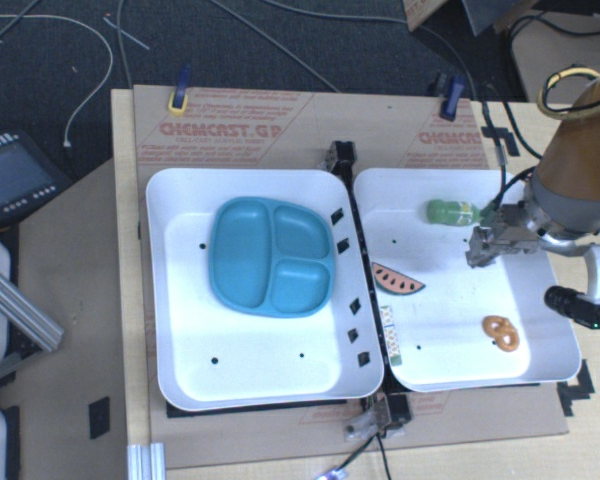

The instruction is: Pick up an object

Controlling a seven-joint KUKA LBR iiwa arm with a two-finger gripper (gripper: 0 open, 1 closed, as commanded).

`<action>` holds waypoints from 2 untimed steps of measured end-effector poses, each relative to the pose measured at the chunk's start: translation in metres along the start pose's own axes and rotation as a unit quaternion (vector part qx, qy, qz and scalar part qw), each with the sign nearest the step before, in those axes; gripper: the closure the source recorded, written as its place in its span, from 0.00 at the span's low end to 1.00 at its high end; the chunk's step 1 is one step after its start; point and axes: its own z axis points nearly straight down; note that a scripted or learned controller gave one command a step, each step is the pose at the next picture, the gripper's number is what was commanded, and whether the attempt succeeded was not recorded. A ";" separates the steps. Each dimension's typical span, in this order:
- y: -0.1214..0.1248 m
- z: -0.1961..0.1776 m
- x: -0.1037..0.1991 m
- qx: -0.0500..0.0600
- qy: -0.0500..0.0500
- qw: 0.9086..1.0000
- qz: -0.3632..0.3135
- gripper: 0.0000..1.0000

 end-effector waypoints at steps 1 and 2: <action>-0.009 -0.055 0.000 0.000 0.000 1.000 -0.001 1.00; -0.007 -0.101 0.000 0.000 0.000 1.000 -0.001 1.00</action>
